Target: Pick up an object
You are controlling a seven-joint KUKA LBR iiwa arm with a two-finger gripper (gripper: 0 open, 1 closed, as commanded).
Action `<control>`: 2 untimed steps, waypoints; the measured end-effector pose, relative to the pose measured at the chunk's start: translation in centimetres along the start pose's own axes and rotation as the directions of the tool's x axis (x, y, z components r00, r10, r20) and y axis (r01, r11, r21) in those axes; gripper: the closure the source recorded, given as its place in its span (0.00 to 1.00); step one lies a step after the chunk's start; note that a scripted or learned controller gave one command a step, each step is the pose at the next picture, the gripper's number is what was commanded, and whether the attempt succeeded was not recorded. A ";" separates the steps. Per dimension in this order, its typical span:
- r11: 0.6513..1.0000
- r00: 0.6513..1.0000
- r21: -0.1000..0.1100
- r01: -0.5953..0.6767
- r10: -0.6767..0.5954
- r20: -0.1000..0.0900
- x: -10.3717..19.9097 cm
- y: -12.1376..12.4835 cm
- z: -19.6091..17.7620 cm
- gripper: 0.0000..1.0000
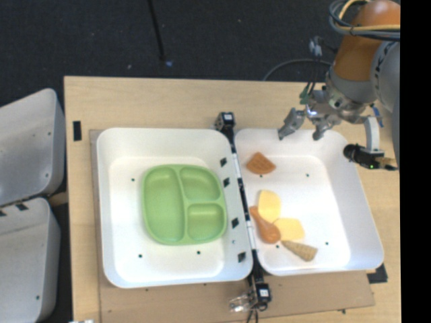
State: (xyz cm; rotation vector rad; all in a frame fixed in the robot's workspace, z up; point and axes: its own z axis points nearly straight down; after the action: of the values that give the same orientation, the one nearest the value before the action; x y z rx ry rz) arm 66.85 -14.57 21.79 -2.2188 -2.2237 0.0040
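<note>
The grey two-finger gripper [303, 128] hung spread wide and empty over the far rim of the right shallow white bin [337, 180], probably poised before choosing. Five food pieces lay there; the nearest was an orange wedge [260, 163]. One green divided plate [183, 203] filled the left white bin [114, 180].

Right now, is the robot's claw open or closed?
Open. The grey two-finger gripper hangs above the right white bin's far edge, fingers spread apart, nothing between them.
</note>
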 end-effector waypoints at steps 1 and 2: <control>1.000 1.000 0.001 -0.002 0.002 0.000 -0.3 0.0 6.3 0.00; 1.000 1.000 -0.004 -0.004 0.004 0.000 -0.4 0.1 11.2 0.00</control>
State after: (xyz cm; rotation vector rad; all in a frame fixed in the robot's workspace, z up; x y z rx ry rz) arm 66.98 -15.01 10.57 -2.2251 -2.2214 -0.0012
